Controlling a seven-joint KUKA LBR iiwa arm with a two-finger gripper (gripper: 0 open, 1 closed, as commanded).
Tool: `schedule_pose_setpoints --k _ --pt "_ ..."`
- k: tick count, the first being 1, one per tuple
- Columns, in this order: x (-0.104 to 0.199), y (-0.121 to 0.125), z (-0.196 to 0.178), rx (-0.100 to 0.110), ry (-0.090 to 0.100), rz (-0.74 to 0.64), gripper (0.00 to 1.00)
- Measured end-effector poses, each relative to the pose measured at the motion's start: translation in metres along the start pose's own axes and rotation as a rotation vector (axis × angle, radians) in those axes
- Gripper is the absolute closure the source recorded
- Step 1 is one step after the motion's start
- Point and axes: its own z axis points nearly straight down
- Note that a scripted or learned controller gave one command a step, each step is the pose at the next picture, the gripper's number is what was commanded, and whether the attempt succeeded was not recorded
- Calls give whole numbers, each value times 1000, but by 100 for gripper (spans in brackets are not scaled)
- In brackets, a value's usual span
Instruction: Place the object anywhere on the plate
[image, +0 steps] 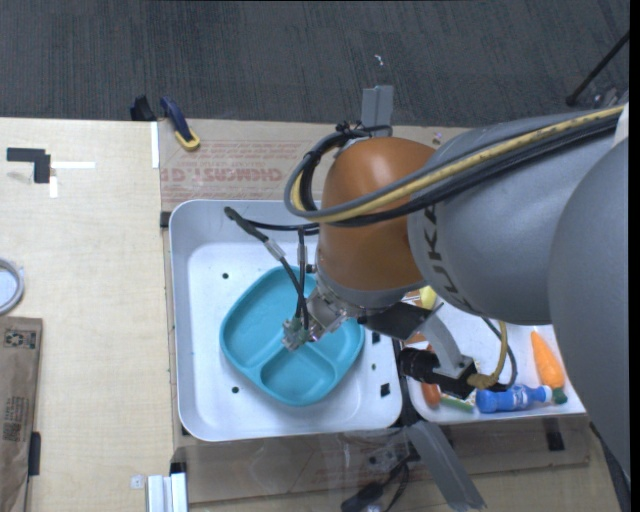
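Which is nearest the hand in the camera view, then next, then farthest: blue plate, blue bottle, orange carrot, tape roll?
1. Blue plate: directly under the hand, left bin.
2. Blue bottle: right bin, lower right.
3. Orange carrot: right bin, just beyond the bottle.
4. Tape roll: far left edge, on the bench.

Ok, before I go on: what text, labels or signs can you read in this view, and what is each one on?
"KU", the visible start of larger lettering, on the grey arm.
Red print, upside down, on the cardboard sheet behind the white bin: too blurred to read.
A recycling-type symbol on the brown cardboard piece at the left edge; no words legible.
No print on the blue plate.
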Motion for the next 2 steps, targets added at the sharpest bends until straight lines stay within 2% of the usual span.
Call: schedule_pose_setpoints --k 1,2 --pt "35 28 73 3 1 -206 100" --pt "-36 -28 -15 -2 -1 -329 100"
